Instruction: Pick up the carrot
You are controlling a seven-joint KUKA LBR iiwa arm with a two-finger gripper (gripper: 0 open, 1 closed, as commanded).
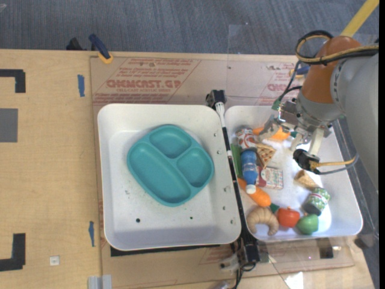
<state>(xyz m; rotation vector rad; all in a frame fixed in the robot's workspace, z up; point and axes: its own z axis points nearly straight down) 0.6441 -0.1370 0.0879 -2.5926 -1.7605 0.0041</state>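
1. The left bin (pixel 114 179) has bare floor around its teal divided plate (pixel 171 164); the right bin (pixel 349 212) is crowded, with open floor mainly along its right side.
2. The arm (pixel 337 77) reaches in from the right — its gripper (pixel 278 127) is low over the right bin's upper part. Whether it is apart or together, I cannot tell.
3. The carrot (pixel 257 194) lies near the right bin's left wall, just above a croissant (pixel 263 219), beside a tomato (pixel 289 217) and a blue bottle (pixel 249 164).

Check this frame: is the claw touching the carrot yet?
Apart. The camera view shows the claw at the right bin's far end, while the carrot lies nearer the front, with packets between them.
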